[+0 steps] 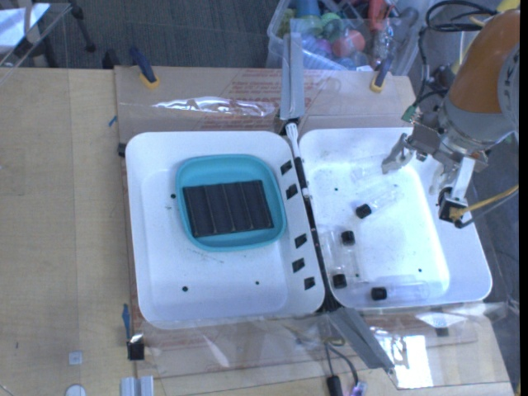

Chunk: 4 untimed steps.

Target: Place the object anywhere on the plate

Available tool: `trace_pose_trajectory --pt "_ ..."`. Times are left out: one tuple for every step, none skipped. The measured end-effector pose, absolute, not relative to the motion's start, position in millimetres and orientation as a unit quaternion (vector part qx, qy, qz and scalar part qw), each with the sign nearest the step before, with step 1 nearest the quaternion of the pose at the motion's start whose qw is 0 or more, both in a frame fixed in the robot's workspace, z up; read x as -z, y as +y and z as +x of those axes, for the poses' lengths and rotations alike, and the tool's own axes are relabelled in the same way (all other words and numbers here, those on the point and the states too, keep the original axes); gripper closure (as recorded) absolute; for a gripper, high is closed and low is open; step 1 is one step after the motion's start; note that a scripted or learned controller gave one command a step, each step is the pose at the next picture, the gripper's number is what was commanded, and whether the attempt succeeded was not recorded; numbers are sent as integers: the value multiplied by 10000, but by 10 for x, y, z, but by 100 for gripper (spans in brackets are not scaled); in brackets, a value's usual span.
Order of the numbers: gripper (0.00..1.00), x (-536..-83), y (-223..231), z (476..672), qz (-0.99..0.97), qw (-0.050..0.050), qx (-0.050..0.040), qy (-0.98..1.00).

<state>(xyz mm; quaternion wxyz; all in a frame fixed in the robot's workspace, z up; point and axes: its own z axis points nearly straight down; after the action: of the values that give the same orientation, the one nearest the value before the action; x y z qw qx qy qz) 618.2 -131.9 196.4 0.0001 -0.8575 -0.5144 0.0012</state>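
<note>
Gripper (417, 165) hangs over the far right corner of the right bin (466, 258), above the floor and touching nothing I can make out. From this angle I cannot tell how far it is open. I see nothing carried beneath it.

Object: my reading is that it is the clear tube (378, 196) with a black cap, lying flat on the right bin's floor just left of and below the gripper. It is tilted, with the cap toward the divider (307, 221). Three more black caps (347, 238) sit nearer the divider and the near wall. Their clear bodies are hard to trace against the white.

Plate (188, 172): teal, centred in the left bin (157, 246), well apart from the gripper. A dark ribbed slab (227, 207) already covers most of its floor, leaving only the rim and a thin margin bare.

Judgement: the pick is not yet made. The gripper is parked high and to the side, probably so that the bin stays open to the camera. The clear body will be hard to locate, so the cap is the better cue. Since the task allows any spot on the plate, setting the tube on top of the slab should count.
</note>
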Motion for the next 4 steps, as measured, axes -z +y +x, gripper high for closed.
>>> trace_pose_trajectory --pt "0 -2141 -1886 6458 -8757 -6 -3 -4829" --pt "0 -2268 -2026 6674 -8787 -7 -2 -4773" --pt "0 -2397 -2016 6672 -8876 -15 5 -4606" --pt "0 -2368 -2068 6674 -8910 -15 -2 -4540"
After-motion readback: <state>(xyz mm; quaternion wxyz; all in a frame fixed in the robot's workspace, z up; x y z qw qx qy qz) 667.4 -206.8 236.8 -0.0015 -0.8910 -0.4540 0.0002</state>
